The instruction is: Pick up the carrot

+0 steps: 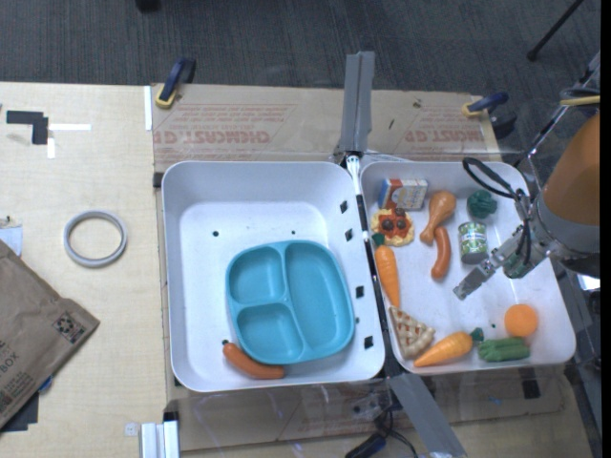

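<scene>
Camera view | carrot (445, 349): orange, tapered, green stem end, lying flat | pincer (470, 283): state unclear

A green can (472, 241) stands just up-view of the gripper (465, 288), with a red sausage (440, 254) left of both. An orange (521, 321) and a green vegetable (503, 350), perhaps a cucumber, lie down-view and right. Well left, a blue divided plate (289, 301) sits in the other bin (191, 256).
</scene>
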